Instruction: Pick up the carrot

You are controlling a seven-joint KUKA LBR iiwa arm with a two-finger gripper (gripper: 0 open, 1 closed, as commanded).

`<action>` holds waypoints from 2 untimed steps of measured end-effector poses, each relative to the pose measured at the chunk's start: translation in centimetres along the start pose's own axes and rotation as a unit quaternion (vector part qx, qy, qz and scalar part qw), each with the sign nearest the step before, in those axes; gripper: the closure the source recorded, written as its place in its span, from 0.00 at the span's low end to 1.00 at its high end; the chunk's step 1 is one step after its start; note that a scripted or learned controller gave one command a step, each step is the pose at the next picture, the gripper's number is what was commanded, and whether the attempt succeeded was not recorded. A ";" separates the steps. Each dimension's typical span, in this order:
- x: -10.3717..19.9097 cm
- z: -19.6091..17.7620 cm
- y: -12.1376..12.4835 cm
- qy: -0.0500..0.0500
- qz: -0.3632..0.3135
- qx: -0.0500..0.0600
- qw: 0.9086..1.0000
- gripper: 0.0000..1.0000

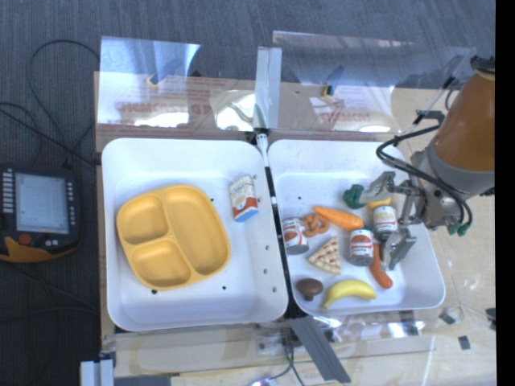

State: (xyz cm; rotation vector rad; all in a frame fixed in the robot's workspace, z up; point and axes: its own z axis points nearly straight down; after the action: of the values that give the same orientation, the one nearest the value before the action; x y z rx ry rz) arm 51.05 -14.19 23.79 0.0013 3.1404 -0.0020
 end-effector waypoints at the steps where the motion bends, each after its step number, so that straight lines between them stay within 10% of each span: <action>1: -4.7 12.3 -1.2 0.007 0.004 -0.002 1.000 0.00; 2: -7.2 14.2 1.8 -0.005 0.229 0.000 0.973 0.00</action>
State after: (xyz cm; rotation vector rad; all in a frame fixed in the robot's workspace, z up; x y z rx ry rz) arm 58.31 -12.41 9.58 0.7182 3.0464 -0.0016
